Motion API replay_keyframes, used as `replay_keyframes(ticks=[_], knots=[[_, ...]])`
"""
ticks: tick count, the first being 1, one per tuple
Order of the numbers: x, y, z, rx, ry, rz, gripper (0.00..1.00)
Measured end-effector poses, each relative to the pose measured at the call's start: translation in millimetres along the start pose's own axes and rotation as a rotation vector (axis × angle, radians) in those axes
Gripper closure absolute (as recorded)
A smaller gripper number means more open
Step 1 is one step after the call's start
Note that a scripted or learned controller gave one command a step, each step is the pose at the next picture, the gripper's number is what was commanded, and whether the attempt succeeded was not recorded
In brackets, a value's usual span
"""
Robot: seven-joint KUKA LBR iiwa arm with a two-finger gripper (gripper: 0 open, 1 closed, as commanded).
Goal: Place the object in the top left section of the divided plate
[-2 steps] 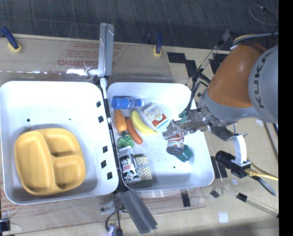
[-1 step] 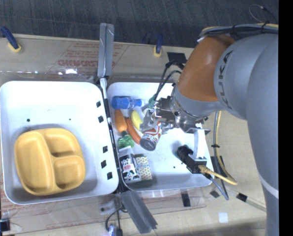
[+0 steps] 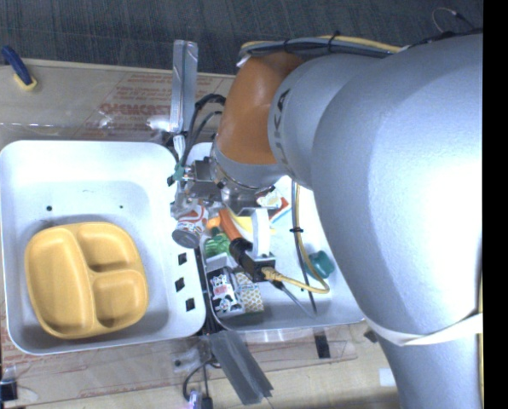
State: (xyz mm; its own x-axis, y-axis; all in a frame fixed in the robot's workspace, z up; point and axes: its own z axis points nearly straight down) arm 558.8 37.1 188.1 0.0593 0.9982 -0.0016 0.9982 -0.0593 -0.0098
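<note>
A yellow divided plate [image 3: 85, 276] lies in the left bin [image 3: 32, 164], toward its front; one long section runs down its left side and two smaller ones sit on its right. Nothing rests on the plate. The gripper [image 3: 191, 201] hangs below the orange wrist band, over the inner wall between the two bins at the right bin's left edge. Just under it is a small cylindrical item with red and white markings [image 3: 188, 227]; whether the gripper touches it is unclear. The arm hides much of the right bin.
In the right bin, an orange item [image 3: 227, 226], a green item [image 3: 216, 246], a patterned box [image 3: 233, 293] and a teal piece [image 3: 321, 263] crowd together. A yellow cable [image 3: 298, 286] loops beside them. A metal post [image 3: 183, 83] stands behind the bins.
</note>
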Motion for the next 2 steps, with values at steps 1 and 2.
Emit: replay_keyframes(ticks=[1,2], knots=[[55.2,-24.2,-21.6,-0.001,0.000,-0.133,1.00],[55.1,-24.2,-21.6,-0.001,0.000,-0.133,0.00]])
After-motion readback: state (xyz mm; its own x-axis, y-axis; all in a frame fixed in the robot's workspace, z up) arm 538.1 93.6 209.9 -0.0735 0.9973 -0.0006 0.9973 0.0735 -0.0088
